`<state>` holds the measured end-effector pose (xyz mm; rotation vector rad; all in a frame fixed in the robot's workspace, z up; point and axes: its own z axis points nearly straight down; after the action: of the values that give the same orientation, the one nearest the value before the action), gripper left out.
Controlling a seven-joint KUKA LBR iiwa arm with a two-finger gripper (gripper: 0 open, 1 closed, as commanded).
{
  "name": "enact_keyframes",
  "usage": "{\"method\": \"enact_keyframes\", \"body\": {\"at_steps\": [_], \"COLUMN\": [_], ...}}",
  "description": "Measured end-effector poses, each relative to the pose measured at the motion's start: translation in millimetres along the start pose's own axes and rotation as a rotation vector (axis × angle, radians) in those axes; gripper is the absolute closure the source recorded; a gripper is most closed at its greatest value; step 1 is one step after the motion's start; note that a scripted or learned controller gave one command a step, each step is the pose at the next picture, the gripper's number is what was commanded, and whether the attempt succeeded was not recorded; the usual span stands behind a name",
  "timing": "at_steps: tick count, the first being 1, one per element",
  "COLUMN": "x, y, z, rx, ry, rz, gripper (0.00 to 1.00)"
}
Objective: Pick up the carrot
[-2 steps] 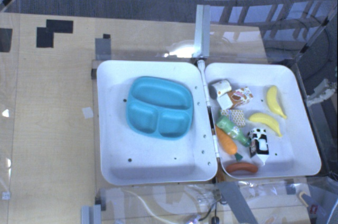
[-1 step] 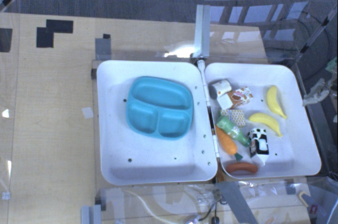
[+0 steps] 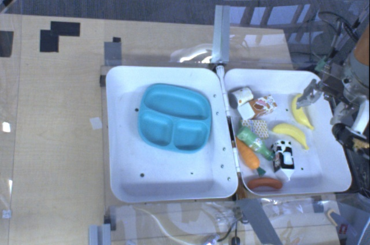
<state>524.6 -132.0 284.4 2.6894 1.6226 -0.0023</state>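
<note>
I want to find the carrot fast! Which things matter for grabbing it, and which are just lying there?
For the job:
carrot
gripper

Just lying about:
two bananas
green bottle
sausage
blue plate
small carton

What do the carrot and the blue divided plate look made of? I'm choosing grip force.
The carrot looks like a toy of smooth moulded plastic: even orange colour, faint sheen, no root texture, though rubber is possible. The blue divided plate looks like hard plastic with a matte-satin finish: uniform turquoise, soft rounded compartment edges.
</note>
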Motion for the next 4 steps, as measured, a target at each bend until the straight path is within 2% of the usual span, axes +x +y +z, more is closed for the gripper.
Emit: {"method": "enact_keyframes", "body": {"at_steps": [1, 2, 3, 4], "x": [-53, -69, -83, -82], "y": [6, -4, 3, 3], "z": [10, 50, -46, -14], "rx": [0.001, 0.004, 0.0, 0.002], "ry": [-0.001, -0.001, -0.001, -0.002], "rz": [0.352, 0.666, 0.877, 0.877], "gripper": [0.0, 0.0, 0.0, 0.0]}}
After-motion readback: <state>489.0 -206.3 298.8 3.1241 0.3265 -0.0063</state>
